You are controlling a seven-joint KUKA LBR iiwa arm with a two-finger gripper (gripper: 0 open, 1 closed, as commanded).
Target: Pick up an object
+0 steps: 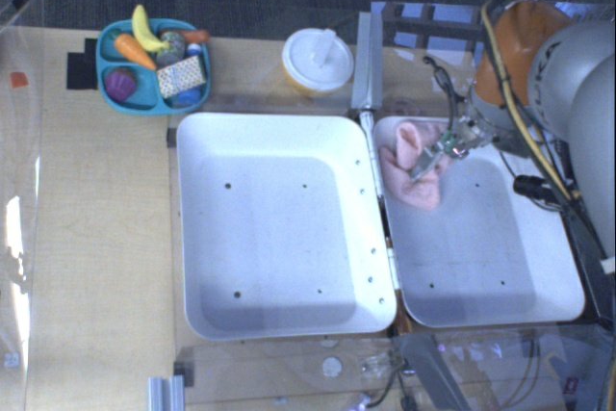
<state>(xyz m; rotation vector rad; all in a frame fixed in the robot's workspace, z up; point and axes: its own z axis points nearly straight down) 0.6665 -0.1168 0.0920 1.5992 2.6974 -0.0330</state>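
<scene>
gripper (430,163): down in the right bin's far-left corner, fingertips right on the pink cloth; honestly can't tell if the fingers are spread or pinching
pink cloth (409,176): crumpled heap against the right bin's left wall, near the far edge
right bin (500,274): white and shallow
left bin (279,226): white, beside it
blue tray (154,64): toy food, bench's far-left corner
white lidded cup (318,60): just past the left bin's far edge

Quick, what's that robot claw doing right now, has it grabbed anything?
Gripper: down on the pink cloth in the right bin; whether it grips the cloth cannot be told.
</scene>
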